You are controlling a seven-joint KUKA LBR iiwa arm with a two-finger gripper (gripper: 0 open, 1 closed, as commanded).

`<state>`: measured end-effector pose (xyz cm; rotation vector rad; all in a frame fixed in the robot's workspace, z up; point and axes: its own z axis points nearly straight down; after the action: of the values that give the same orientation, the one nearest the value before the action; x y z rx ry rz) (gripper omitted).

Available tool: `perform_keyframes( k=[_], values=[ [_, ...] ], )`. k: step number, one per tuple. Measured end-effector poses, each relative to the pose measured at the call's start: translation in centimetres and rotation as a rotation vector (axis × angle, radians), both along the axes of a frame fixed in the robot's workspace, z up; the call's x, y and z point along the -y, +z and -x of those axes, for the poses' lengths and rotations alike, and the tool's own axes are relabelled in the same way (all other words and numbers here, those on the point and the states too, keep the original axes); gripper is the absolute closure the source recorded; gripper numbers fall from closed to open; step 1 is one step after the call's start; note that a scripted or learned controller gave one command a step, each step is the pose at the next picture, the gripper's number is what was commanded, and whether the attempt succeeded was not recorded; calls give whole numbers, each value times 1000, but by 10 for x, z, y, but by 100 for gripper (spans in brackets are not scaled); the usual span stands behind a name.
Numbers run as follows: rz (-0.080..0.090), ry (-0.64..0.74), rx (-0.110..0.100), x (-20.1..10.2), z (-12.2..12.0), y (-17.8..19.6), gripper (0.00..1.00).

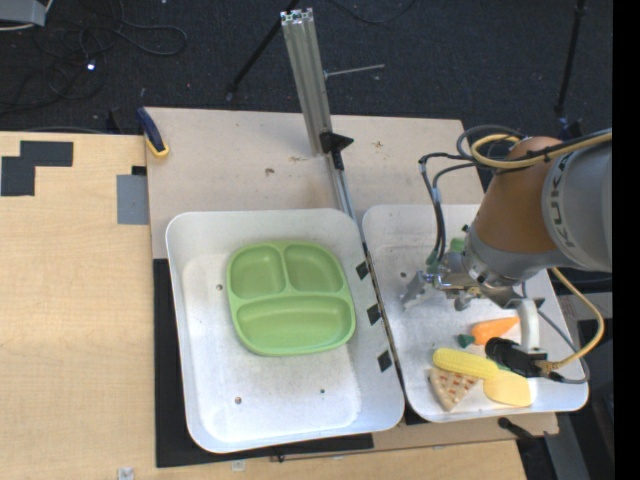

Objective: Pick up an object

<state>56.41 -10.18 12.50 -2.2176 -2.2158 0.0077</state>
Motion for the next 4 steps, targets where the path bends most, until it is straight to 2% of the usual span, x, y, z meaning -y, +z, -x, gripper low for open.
perform_keyframes(
  k=[1,2,3,4],
  values=[
    [-1,0,7,0,-2,-34,0],
    [-1,-4,15,1,-4,-21,100],
    [1,2,11,-6,-4,39,100],
    [2,2,11,-4,-4,82,100]
  ],
)
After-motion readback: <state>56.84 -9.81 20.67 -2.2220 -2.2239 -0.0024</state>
